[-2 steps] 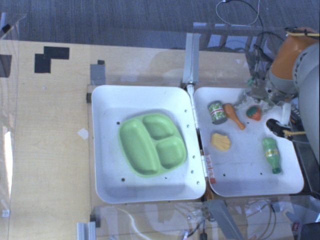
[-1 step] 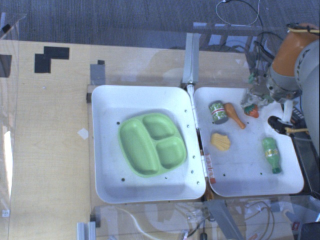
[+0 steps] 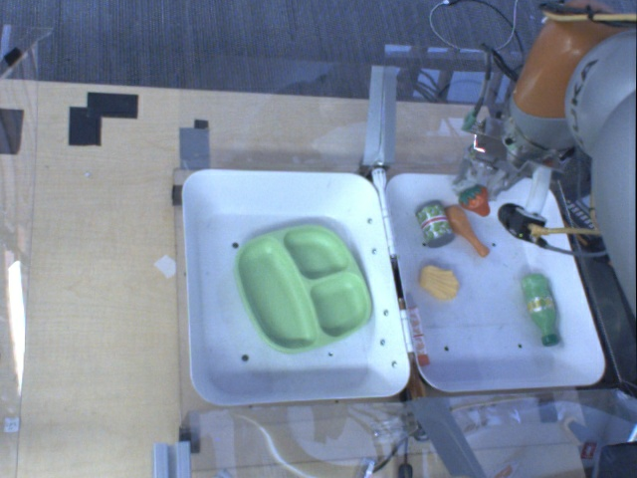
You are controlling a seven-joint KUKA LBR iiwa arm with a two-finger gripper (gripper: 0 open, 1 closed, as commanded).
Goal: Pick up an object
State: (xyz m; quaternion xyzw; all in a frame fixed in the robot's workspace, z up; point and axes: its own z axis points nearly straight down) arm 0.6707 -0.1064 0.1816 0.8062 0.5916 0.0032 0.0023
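Arm (image 3: pixel 587 78) cut off by top and right frame edges. Upper right corner of right bin (image 3: pixel 498 366) hidden behind arm. Top end of orange carrot (image 3: pixel 468 229) blurs into pincer (image 3: pixel 485 189): touching or apart, cannot tell. Labels on can (image 3: pixel 433 222) and green bottle (image 3: pixel 539 309) too small to read. Table (image 3: pixel 100 267) cut at left edge.

Left bin (image 3: pixel 214 267): divided tray (image 3: pixel 304 287) lies centred. Right bin (image 3: pixel 488 352): can (image 3: pixel 434 222) rear left, carrot-like piece (image 3: pixel 468 230) beside it on the right, possibly touching. Lumpy piece (image 3: pixel 439 283) before the can, bottle (image 3: pixel 539 308) well right of that.
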